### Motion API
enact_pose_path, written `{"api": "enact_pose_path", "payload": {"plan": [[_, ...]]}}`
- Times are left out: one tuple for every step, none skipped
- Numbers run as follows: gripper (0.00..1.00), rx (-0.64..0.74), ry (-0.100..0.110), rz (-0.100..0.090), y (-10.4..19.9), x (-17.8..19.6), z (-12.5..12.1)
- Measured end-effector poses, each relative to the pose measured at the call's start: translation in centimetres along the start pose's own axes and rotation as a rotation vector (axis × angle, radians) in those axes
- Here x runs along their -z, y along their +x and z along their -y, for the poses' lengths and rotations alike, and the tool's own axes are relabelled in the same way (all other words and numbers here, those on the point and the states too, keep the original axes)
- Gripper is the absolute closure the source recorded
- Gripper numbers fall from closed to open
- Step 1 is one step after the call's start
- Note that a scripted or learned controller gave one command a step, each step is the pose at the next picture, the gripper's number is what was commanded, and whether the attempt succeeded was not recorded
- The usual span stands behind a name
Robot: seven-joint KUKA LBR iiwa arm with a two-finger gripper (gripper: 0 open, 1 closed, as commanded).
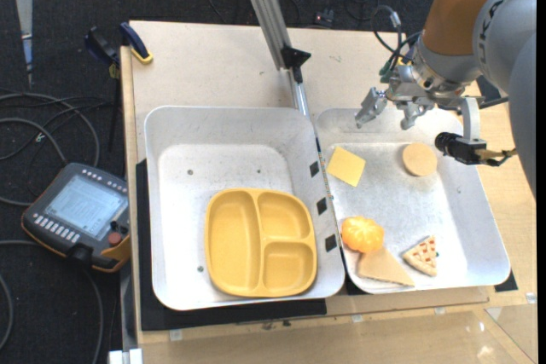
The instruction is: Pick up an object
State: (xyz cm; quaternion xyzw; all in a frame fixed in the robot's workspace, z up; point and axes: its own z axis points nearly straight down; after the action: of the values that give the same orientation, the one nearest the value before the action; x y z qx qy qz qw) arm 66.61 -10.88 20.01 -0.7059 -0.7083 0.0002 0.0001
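Observation:
My gripper (389, 114) hangs over the far edge of the right bin (473, 209), fingers spread apart with nothing between them. Below it in the bin lie a yellow cheese slice (346, 165) and a round tan biscuit (419, 159). Nearer the front sit an orange fruit (363, 234), a tan bread wedge (383, 268) and a small pizza slice (422, 256). The gripper is above and between the cheese slice and the biscuit, touching neither.
The left bin (171, 175) holds a yellow divided plate (260, 242). A slanted metal pole (269, 8) crosses the bench behind the bins. A teach pendant (78, 215) lies on the floor at left. A black and yellow tool (128, 43) rests at the bench's far left corner.

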Motion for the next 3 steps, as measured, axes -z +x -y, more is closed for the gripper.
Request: {"api": "enact_pose_path", "payload": {"plan": [[0.0, 0.0, 0.0, 0.001, 0.0, 0.0, 0.0], [0.0, -0.003, 0.004, 0.0, -0.1, -4.3, 0.3], [0.0, -0.005, 0.005, 0.0, -0.9, -9.8, 0.9]]}}
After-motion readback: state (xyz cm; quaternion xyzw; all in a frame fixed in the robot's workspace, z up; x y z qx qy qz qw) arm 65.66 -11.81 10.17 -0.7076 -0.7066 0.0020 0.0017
